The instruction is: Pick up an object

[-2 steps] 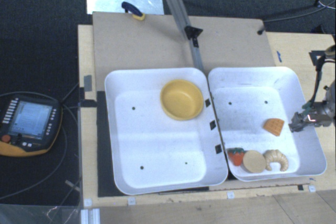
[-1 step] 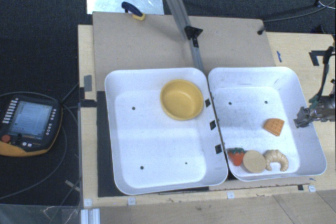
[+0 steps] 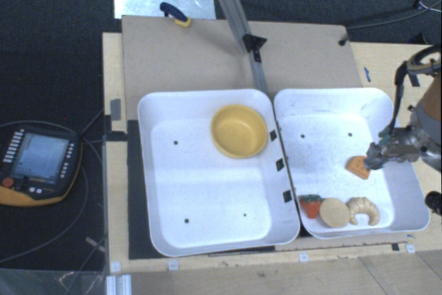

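- Two white bins are sitting side by side on the worktop [image 3: 304, 59]; the left bin [image 3: 173, 217] is carrying a yellow bowl [image 3: 239, 130] toward the frame's centre.
- We are finding the pincer [image 3: 375, 157] low over the right bin [image 3: 324, 114], at the frame's right, touching or just beside an orange wedge [image 3: 357, 167].
- We are judging the pick as not yet done: the wedge is lying on the bin floor, not lifted.
- We are unable to tell whether the pincer is spread or pressed together.
- Waiting untouched along the lower edge are a red piece [image 3: 310, 204], a tan disc [image 3: 333, 212] and a croissant [image 3: 364, 210].
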{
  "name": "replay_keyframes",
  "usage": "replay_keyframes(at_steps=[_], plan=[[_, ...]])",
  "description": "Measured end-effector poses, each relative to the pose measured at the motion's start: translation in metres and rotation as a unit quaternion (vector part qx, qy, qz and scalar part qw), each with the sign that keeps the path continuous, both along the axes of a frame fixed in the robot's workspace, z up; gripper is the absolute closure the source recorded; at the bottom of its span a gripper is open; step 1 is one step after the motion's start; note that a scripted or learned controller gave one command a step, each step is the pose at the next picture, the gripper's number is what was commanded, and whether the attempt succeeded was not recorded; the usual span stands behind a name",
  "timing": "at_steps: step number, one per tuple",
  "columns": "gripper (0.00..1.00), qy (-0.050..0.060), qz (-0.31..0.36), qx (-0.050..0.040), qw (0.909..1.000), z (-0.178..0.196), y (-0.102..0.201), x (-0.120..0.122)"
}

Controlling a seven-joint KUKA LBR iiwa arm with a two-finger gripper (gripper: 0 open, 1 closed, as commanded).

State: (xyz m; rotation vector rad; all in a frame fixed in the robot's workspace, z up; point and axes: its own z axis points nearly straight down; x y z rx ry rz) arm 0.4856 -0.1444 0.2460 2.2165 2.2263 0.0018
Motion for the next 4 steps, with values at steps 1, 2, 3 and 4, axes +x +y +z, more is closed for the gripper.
replay_keyframes(at_steps=[1, 2, 3, 4], plan=[[1.00, 0.000, 0.000, 0.0002, 1.0000, 0.005, 0.054, 0.003], [1.00, 0.000, 0.001, 0.0001, 1.0000, -0.006, 0.108, 0.007], [1.00, 0.001, 0.000, 0.0001, 1.0000, -0.017, 0.156, 0.023], [1.00, 0.000, 0.000, 0.0002, 1.0000, -0.017, 0.203, 0.025]])
